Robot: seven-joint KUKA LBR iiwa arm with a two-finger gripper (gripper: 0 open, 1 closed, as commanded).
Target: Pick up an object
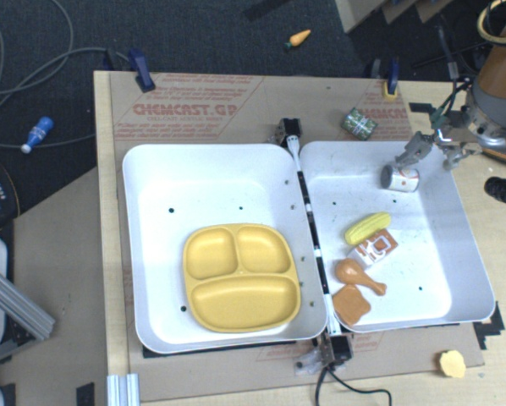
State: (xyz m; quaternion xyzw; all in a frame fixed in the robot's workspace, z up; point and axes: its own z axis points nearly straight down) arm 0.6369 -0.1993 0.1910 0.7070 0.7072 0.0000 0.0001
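Observation:
The right bin (439,227) holds a yellow corn cob (368,226), a small brown and white box (377,246), a brown drumstick (360,276) and a flat brown piece (351,304), all clustered in its left half. My gripper (401,177) hangs low over the far part of this bin, up and to the right of the corn cob and apart from it. A small grey, white and red shape sits at its tip; I cannot tell whether that is a part of the gripper or an object. The arm (490,100) comes in from the upper right.
A yellow divided plate (239,276) lies in the left bin (151,193). On the bench sit a small green can (359,123) behind the right bin and a yellow lump (452,363) at the front right. Blue clamps (140,70) grip the back edge.

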